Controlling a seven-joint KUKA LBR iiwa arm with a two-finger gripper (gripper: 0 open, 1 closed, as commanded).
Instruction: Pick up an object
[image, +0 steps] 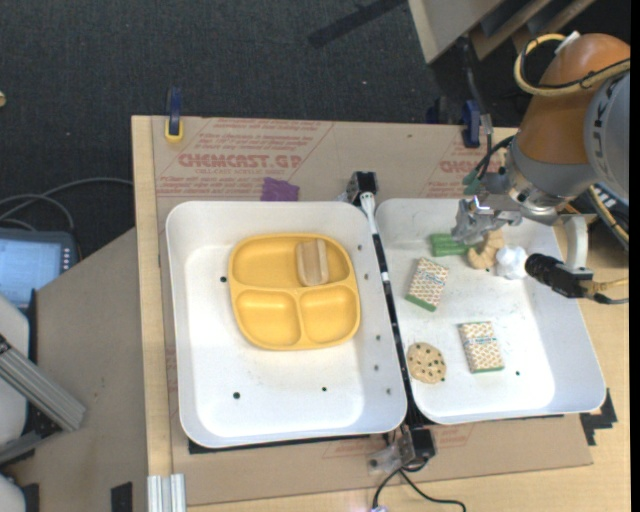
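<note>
The grey metal jaws (474, 226) hang low over the far end of the right white bin (560, 385). I cannot tell if they are spread or pinching. A flat green block (444, 244) lies just left of them, long side running left to right. A small tan lump (483, 255) sits right beside them.

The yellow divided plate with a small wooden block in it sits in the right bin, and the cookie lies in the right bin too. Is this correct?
Not quite. The camera view shows the yellow divided plate, with the wooden block in its upper compartment, in the left bin. The cookie does lie in the right bin.
</note>
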